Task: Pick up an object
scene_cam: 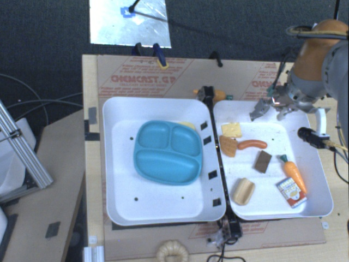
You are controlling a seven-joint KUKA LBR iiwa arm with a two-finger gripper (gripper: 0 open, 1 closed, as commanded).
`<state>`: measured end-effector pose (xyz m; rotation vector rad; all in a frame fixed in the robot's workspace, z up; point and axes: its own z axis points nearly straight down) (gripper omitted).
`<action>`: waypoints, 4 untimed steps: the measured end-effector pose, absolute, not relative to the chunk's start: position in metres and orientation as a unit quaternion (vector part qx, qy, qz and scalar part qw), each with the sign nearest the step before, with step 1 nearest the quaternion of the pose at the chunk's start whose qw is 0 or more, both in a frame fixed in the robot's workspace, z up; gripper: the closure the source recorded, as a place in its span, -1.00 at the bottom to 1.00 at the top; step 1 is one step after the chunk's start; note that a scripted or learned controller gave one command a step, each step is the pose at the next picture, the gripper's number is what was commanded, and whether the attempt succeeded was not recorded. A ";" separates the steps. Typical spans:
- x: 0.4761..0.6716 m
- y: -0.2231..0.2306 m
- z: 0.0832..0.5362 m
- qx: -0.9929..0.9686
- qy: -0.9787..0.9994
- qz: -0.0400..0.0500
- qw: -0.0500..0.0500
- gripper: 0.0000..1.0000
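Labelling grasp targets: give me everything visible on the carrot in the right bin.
The carrot is a small toy-like piece, plastic by its look, with a smooth orange body tapering to a rounded tip and a short green stub at its top. It lies flat on the floor of the right bin, near the right wall, green end toward the upper left, tip toward the lower right. Its tip sits close beside the small red packet; contact cannot be told. The gripper is well away, above the bin's far edge.

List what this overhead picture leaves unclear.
- Yellow item in the left bin: mostly hidden behind the blue tray.
- Red packet label: too small to read.
- Orange object behind the bins: partly covered by a black clamp.
- Gripper: blurred, so how the jaws stand is unclear.
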<state>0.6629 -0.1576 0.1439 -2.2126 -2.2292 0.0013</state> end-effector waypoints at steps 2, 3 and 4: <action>0.675 -0.157 0.085 -0.705 -0.710 0.000 -0.001 -1.00; 0.676 -0.158 0.097 -0.704 -0.710 -0.001 -0.003 1.00; 0.677 -0.149 0.158 -0.705 -0.709 -0.003 -0.003 1.00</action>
